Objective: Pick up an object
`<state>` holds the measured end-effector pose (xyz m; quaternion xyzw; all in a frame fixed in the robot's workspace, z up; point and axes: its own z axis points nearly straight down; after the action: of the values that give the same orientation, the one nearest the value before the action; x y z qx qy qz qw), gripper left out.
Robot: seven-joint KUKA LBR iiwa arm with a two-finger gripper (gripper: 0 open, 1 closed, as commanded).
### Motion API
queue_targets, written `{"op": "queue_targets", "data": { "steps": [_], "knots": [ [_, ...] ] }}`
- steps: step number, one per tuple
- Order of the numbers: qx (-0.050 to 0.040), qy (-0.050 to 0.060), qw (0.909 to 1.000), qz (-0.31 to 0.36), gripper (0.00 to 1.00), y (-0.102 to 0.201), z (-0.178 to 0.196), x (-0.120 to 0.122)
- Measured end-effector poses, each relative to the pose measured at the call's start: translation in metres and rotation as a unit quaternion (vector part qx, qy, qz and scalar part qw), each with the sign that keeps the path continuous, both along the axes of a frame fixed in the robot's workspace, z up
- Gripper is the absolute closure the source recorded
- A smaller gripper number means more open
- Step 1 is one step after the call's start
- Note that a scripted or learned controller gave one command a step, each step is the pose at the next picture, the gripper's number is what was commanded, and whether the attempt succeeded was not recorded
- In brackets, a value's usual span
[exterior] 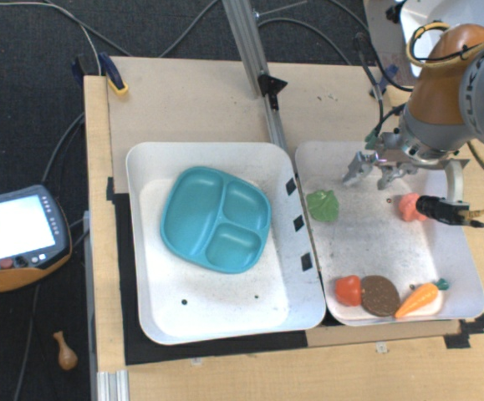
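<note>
While the gripper [379,170] is hovering with fingers spread and nothing between them over the right bin [467,266], we are seeing a green toy [323,205], pink piece [409,207], tomato [348,290], brown disc [379,295] and carrot [418,298] lying there. The left bin [154,307] is holding a teal tray [216,219]. Both are sitting on a wooden bench [175,98]; we are reading no writing.

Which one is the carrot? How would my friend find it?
Look in the right bin, the one without the blue plate. Along its near edge three toys sit in a row: a red tomato, a brown patty, then the carrot nearest the corner. It is the only orange, pointed one, with a green top.
</note>
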<state>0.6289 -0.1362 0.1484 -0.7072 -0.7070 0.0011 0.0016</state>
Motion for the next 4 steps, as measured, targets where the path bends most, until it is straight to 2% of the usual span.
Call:
{"op": "queue_targets", "data": {
  "steps": [1,2,4],
  "knots": [
    [0.0003,-0.001,1.0000,0.000,0.00,-0.002,-0.061,-0.001],
    [-0.0001,-0.004,1.0000,0.000,1.00,-0.002,-0.047,0.000],
    [-0.0008,-0.005,1.0000,0.001,1.00,0.007,0.063,-0.002]
  ]
}}
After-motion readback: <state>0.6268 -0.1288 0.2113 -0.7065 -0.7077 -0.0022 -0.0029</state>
